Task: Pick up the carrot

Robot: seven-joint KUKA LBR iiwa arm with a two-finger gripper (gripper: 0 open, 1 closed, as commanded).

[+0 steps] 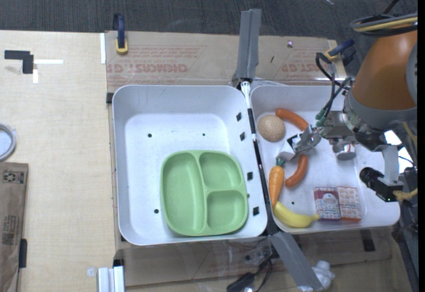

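The carrot lies in the right bin, close to its left wall, its green top pointing up. A banana lies just below it and a sausage just beside it on the right. The end effector hangs over this bin, between 2 sausages, near a brown ball. I cannot tell how wide it stands. The left bin carries a green plate.
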